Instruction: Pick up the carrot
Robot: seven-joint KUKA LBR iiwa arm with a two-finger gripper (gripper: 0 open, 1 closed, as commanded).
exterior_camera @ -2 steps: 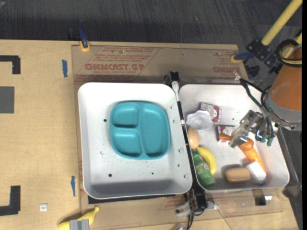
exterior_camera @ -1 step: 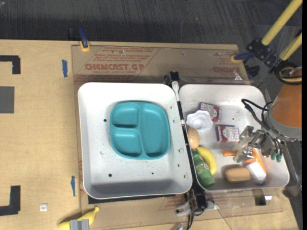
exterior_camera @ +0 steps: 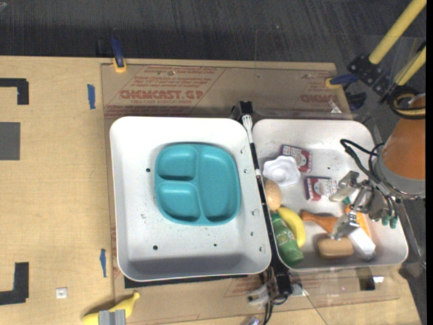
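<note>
Orange against the white of the right bin [exterior_camera: 399, 246], the carrot [exterior_camera: 323, 218] is lying between the banana [exterior_camera: 292, 223] and the bread roll [exterior_camera: 335, 248] — not yet lifted — while the gripper [exterior_camera: 352, 217] is being held just beside it, its grip state impossible to tell.

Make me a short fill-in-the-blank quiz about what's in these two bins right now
1. The teal divided plate lies in the ____ bin.
2. The carrot lies in the right bin beside the ____ banana.
3. The gripper hangs over the ____ bin.
4. The plate has ____ compartments.

Missing words: left; yellow; right; three
</note>
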